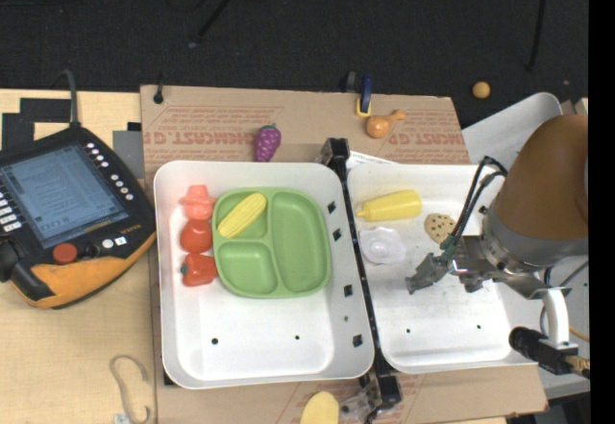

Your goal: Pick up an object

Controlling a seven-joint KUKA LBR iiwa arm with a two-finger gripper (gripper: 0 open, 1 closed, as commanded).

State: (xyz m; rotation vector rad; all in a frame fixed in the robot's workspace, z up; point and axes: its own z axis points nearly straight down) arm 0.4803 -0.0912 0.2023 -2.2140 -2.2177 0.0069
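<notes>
Yellow target: a yellow plastic squeeze-bottle-shaped toy (389, 206) lies on its side at the top of the right-hand shallow white bin (452, 355), untouched.
Nearby pieces: a clear, glassy lump (381, 245) sits just below the yellow toy, and a round tan speckled cookie (440, 226) lies to its right, near the arm.
Pincer: the dark two-finger pincer (430, 273) hangs low over the middle of the right bin, its fingers spread apart with nothing between them.
Arm: the grey arm with its orange band (543, 196) leans in from the right, over the bin's edge.
Left bin: the left-hand shallow white bin (250, 355) holds a green divided plastic tray (274, 259) with a yellow toy corn cob (239, 213) in it, and red and pink toy pieces (196, 237) beside the tray.
Progress: early, by my read; nothing is lifted and no grasp is made.
Left to do: close on one piece, likely the clear lump or the cookie close by, then raise it off the bin floor.
</notes>
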